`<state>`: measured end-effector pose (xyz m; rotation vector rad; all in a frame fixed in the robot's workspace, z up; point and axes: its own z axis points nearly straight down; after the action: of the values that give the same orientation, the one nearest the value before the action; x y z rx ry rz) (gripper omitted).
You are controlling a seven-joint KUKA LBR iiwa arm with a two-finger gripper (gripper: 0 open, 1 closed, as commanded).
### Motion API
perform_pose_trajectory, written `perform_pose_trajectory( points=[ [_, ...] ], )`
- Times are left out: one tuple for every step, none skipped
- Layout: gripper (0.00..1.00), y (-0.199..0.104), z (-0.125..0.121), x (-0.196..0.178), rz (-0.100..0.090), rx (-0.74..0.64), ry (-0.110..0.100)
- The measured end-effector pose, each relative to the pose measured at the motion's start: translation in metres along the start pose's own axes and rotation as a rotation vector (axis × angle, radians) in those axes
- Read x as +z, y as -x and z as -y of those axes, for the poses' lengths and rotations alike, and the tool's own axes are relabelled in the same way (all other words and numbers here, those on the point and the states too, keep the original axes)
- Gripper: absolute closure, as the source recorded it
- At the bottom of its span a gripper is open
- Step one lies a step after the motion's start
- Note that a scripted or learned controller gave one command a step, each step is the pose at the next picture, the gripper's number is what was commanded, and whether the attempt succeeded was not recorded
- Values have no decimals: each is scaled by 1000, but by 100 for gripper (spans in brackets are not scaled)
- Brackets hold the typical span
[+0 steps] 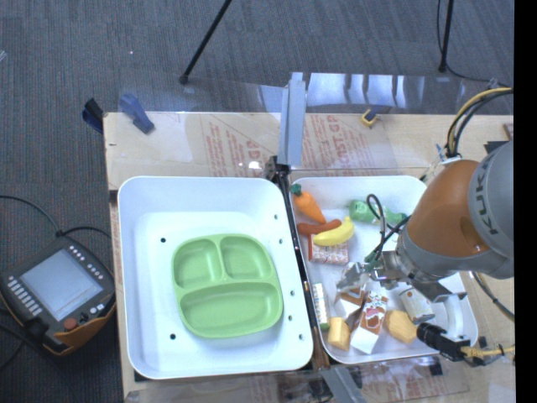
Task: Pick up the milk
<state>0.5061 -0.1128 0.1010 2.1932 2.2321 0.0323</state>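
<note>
- The milk [371, 319] (a small carton) stood in the right bin [436, 187], near its front edge, beside a yellow block [339, 334].
- The pincer [375, 277] hung just above the milk; whether it was apart or together could not be told.
- A banana [333, 234] and carrot [308, 206] lay behind the milk.
- A green plate [226, 285] sat in the left bin [143, 225].

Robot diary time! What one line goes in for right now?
arm: over right bin | gripper: above toy food | milk: lying in bin | green plate: left bin
</note>
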Motion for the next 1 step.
perform_pose_trajectory(
  points=[
    [100,-2,-6,-14,-2,-1,12]
  ],
)
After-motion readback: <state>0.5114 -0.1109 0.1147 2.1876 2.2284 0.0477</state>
